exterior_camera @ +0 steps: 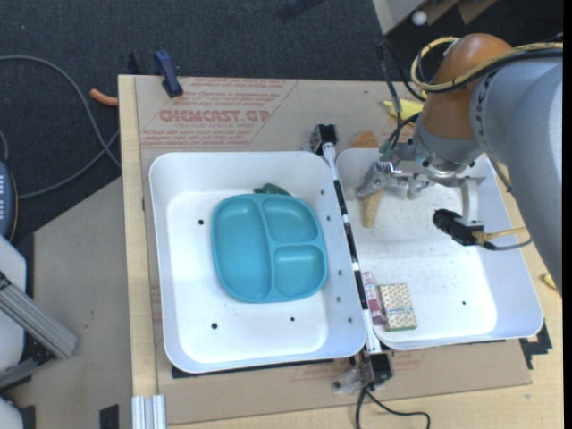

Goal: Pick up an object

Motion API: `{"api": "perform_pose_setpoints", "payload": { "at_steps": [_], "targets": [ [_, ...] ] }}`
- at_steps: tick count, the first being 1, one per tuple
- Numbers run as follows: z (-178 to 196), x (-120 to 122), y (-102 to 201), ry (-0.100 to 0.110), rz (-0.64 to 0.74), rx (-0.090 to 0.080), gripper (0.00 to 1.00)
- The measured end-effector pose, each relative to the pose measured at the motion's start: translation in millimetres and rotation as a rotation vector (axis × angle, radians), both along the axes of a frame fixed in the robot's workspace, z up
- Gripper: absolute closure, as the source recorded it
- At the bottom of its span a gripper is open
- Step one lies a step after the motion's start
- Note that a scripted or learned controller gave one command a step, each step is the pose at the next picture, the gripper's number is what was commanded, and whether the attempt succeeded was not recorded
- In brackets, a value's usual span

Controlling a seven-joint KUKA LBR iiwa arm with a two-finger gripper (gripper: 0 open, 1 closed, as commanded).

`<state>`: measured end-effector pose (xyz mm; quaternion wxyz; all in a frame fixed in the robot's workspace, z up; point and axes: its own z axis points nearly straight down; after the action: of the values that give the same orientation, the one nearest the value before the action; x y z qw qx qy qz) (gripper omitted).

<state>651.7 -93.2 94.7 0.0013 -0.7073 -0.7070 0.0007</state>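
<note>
Two bins, pincer spread.
Blue tray (268, 247) in left bin (179, 329); pincer (413, 195) open at right bin's (500, 320) twelve o'clock, small box (398, 307) at seven.

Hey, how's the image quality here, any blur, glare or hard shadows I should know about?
Camera view: lighting is even and soft. The white bins look bright but keep their detail. The blue divided plate is sharp, with a mild sheen. The arm at right is soft and out of focus, being close to the lens. The gripper casts only a faint shadow.
</note>
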Motion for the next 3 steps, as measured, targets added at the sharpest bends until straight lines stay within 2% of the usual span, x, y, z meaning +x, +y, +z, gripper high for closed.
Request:
{"api": "perform_pose_setpoints", "payload": {
  "at_steps": [1, 2, 3],
  "targets": [
    [-10.0, 14.7, 2.0, -0.005, 0.001, -0.001, 0.00],
    [-9.8, 15.0, -1.2, -0.005, 0.001, -0.002, 0.00],
    [0.9, 15.8, -0.7, -0.008, 0.002, -0.003, 1.00]
  ]
}}
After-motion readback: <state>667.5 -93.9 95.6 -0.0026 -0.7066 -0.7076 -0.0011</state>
